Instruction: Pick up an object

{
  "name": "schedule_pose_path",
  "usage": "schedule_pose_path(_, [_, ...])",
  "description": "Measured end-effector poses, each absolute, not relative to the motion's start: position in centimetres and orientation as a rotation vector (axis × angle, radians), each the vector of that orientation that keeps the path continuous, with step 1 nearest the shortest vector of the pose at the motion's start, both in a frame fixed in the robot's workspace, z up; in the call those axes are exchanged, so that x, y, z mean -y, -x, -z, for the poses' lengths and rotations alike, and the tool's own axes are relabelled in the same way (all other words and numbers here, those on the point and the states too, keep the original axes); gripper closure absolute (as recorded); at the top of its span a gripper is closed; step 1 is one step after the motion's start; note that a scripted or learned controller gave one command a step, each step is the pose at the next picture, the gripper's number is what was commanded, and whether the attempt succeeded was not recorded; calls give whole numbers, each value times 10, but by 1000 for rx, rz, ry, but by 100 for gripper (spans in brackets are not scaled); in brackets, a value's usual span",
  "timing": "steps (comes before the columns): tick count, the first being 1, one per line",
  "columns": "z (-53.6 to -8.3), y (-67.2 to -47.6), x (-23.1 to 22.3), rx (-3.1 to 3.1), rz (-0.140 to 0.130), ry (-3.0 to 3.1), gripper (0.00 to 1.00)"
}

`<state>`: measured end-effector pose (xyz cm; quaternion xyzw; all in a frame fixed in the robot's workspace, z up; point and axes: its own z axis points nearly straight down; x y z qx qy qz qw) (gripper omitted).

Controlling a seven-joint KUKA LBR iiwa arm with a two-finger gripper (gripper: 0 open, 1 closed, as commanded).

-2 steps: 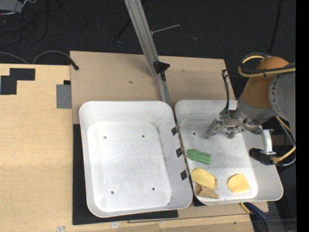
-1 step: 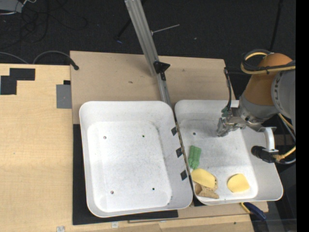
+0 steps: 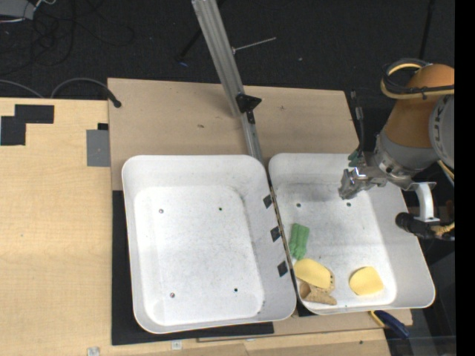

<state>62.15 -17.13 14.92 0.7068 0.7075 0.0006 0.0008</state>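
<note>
Camera view, looking down at a slant: tabletop [image 3: 59,221] carries two shallow white bins side by side. Left bin [image 3: 148,176] sits at about 8 o'clock from frame centre; right bin [image 3: 401,273] at about 4 o'clock. The two bins touch along their shared edge, where small black clips are fitted.

Arm [image 3: 415,124] enters at 3 o'clock, grey with an orange section above the wrist. Claw [image 3: 350,188] hangs over the upper part of the right bin, toward that bin's 12 o'clock. Whether the claw is released or clenched cannot be told from this angle; nothing is seen between its tips.

Contents of the right bin, all in its lower half and well apart from the claw:
- green object [image 3: 299,239], elongated, lying just beside the bin's left wall, at about 8 o'clock within the bin;
- yellow object [image 3: 314,273], at 7 o'clock, just below the green one;
- brown object [image 3: 319,295], partly tucked against the lower side of that yellow object;
- yellow round object [image 3: 366,280], at 5 o'clock, apart from the others.

Metal rail [image 3: 223,65] runs diagonally from 12 o'clock down toward the junction of the bins.
</note>
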Motion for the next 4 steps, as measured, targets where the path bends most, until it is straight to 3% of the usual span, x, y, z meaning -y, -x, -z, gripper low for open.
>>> schedule_pose_path(2, [-250, -615, 172, -2221, -3, -2217, 100])
schedule_pose_path(4, [-232, -606, 59, -2230, 3, -2220, 100])
